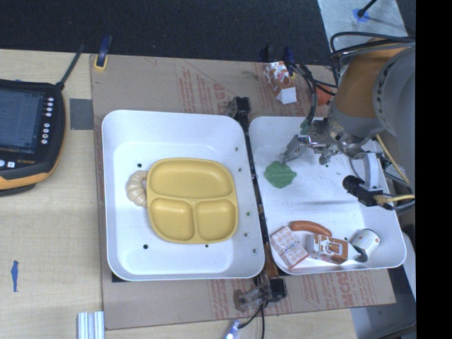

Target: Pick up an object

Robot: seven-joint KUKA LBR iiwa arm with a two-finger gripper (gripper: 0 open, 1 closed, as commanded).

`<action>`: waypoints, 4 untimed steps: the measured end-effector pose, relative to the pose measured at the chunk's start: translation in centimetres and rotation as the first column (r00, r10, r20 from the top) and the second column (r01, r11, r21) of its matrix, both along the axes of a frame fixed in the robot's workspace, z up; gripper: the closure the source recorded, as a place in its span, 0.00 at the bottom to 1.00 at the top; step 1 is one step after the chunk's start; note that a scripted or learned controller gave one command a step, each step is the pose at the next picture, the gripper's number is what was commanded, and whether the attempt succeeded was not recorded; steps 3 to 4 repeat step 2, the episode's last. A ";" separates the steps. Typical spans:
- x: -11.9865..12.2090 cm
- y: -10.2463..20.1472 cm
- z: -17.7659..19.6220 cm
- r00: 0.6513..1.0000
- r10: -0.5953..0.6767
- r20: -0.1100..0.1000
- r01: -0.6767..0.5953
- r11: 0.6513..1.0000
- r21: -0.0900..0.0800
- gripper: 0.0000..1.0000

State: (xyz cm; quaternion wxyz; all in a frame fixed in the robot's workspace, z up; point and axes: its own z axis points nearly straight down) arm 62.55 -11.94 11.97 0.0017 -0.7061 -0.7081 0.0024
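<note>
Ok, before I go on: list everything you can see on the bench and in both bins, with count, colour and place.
Left bin: 1, white, left of centre.
Right bin: 1, white, beside it.
Divided tray: 1, yellow, middle of left bin.
Bumpy lump: 1, beige, touching the tray's left edge.
Soft lump: 1, green, upper left of right bin.
Sausage shape: 1, orange-red, near end of right bin.
Small packets: 2, white with red print, under the sausage shape.
Small cup: 1, white, near right corner.
Handheld pendant: 1, orange-edged, far left on the bench.
Arm: 1, grey with orange band.
Gripper: 1, above the soft lump.
</note>
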 end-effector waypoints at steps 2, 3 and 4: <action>-1.9 -2.9 2.9 1.000 0.002 0.004 -0.002 1.000 0.002 0.00; -1.9 -2.9 2.9 1.000 0.002 0.004 -0.002 1.000 0.002 0.00; -1.9 -2.9 2.9 1.000 0.002 0.004 -0.002 1.000 0.002 0.00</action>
